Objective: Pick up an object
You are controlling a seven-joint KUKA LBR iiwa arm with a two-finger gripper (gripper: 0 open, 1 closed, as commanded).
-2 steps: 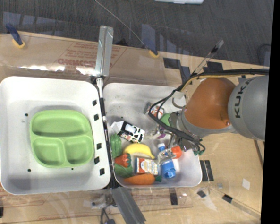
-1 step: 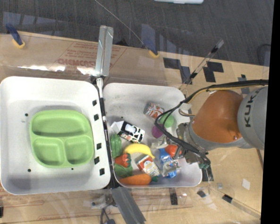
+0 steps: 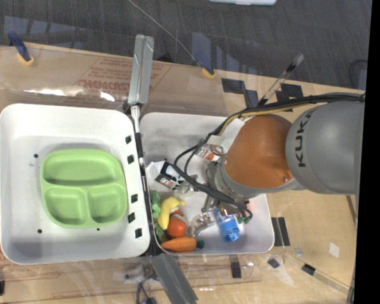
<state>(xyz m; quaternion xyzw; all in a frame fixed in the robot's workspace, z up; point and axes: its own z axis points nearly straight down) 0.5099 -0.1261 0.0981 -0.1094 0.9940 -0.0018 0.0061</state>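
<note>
Tan bench (image 3: 314, 213) carries two white bins side by side. Left bin (image 3: 9, 169) holds a green divided tray (image 3: 82, 186). Right bin (image 3: 179, 125) holds the loose objects, clustered at its near-left corner: banana (image 3: 167, 212), red tomato (image 3: 177, 228), carrot (image 3: 179, 244), and a black-and-white packet (image 3: 169, 174) farther back. Gripper (image 3: 202, 223) sits low inside the right bin, between the tomato and a blue bottle-like item (image 3: 229, 229), close to both. Gripper state cannot be determined from this angle; no object is seen held.
</note>
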